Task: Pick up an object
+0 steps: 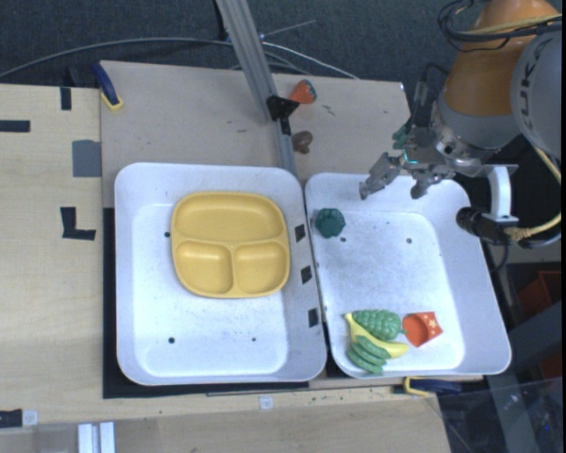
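Camera view, fixed above the bench, looking down at a slant.

Item: gripper (394, 187). Carried on the grey arm (509, 55) with the orange band, entering from the right. It is seen raised over the far edge of the right bin (476, 281). Its two fingers are spread apart, and nothing is seen between them.

Item: right bin, white, shallow. A small dark green object (330, 222) is found at its far left corner, just beside the wall shared with the left bin. A cluster lies at its near edge: a green bumpy piece (375, 324), a yellow banana-shaped piece (389, 347) touching it, a green pod-like piece (365, 355) beneath, and a red-orange piece (422, 327) just beside them to the right.

Item: left bin (141, 281), white, shallow. A yellow divided tray (231, 243) with three compartments is held in its far half.

Step in hand, as judged: approach. No object has yet been taken; the pick is not yet begun.

Next move, as judged: a target must be chosen. The small dark green object is nearest the gripper and stands apart from other items, so a clean descent with the fingers set either side of it is called for. The bin wall close by is to be allowed for, lest a finger be caught on it.
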`<state>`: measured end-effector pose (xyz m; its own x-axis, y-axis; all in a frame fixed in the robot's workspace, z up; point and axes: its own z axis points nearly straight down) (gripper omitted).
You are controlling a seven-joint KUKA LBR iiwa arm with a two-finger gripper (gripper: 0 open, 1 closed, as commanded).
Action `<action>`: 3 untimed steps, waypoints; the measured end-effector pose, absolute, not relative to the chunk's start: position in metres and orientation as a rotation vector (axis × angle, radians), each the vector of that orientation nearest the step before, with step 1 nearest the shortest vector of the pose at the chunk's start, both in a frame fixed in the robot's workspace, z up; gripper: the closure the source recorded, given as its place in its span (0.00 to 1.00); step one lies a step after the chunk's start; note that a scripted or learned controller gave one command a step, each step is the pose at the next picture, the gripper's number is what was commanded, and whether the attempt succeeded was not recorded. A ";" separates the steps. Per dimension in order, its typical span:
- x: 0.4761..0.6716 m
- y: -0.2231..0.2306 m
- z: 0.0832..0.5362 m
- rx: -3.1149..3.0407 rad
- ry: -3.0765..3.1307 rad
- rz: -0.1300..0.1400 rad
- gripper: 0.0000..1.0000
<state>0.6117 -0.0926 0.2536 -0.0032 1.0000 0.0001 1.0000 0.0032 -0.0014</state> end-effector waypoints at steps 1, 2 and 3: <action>0.612 -0.093 0.254 -2.218 -2.224 0.001 0.00; 0.611 -0.088 0.189 -2.215 -2.220 0.009 0.00; 0.613 -0.098 0.135 -2.217 -2.219 0.009 0.00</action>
